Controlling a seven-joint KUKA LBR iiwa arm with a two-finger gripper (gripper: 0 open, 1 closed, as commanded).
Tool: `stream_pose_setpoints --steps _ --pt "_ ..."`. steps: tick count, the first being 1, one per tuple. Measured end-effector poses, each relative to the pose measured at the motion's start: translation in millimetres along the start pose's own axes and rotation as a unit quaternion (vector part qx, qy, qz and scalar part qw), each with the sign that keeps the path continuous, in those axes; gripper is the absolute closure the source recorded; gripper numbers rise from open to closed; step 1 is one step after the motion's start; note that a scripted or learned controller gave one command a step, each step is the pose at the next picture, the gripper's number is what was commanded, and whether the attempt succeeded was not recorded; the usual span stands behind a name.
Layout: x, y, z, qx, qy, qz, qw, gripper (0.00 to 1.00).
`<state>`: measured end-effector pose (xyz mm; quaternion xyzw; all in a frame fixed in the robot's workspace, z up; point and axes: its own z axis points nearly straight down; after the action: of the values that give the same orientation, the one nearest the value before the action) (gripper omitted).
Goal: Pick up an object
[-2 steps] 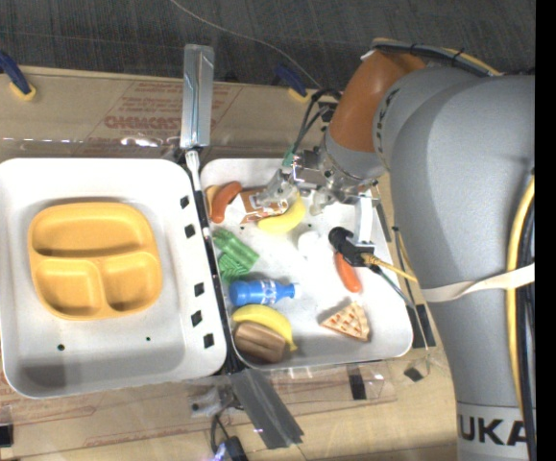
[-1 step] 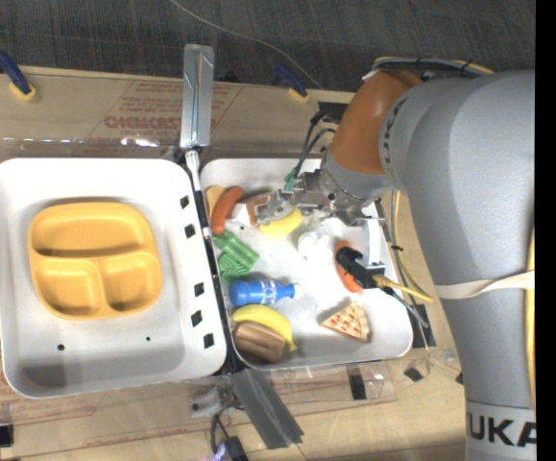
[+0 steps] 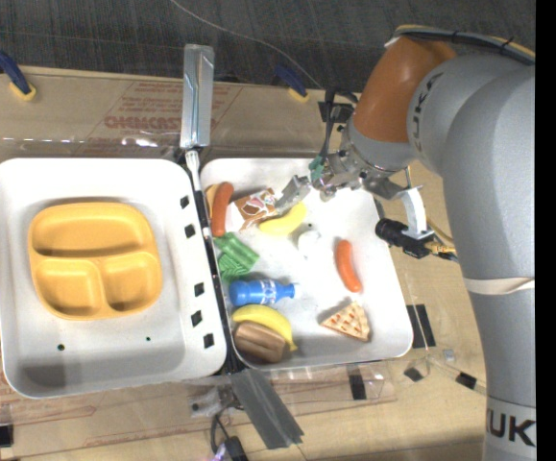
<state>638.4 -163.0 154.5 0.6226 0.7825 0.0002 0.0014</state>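
White plastic forms the two shallow bins on the table (image 3: 57, 104), set side by side. At far left, the left bin (image 3: 9, 286) holds a yellow divided tray (image 3: 93, 257), lying flat with one long section at the back and two smaller ones in front. Across the divider, the right bin (image 3: 388, 296) carries the loose things. Along its left wall a sausage (image 3: 221, 206) lies lengthwise near the back, a green crinkled piece (image 3: 235, 254) sits just in front of it, then a blue bottle (image 3: 261, 292) on its side, and nearest the front a brown bun (image 3: 261, 341) resting against a yellow banana (image 3: 268, 319). Toward the middle of the back, a small printed packet (image 3: 256, 204) lies beside a yellow lemon-like piece (image 3: 285, 222), with a small white object (image 3: 308, 239) just to its right. Further right, a second sausage (image 3: 349, 264) lies alone on the bin floor, and a pizza slice (image 3: 347, 322) sits in front of it, near the front right corner. The end effector (image 3: 308, 184) is low over the back of the right bin, just above the packet and the yellow piece; whether it touches either, and whether it is apart or together, I cannot tell. Behind it the orange band (image 3: 393, 89) and the grey arm (image 3: 489, 161) rise at the right.
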Motion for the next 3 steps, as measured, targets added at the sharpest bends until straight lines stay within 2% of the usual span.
stream_pose_setpoints --steps 1,2,3 --pt "13.5 -7.1 55.7 -0.001 0.0 -0.036 0.9994 0.0" --pt "9.8 0.6 58.4 0.011 0.003 -0.225 0.9743 0.0" --pt "45.3 -8.4 33.6 0.001 0.002 -0.186 0.9825 0.0"
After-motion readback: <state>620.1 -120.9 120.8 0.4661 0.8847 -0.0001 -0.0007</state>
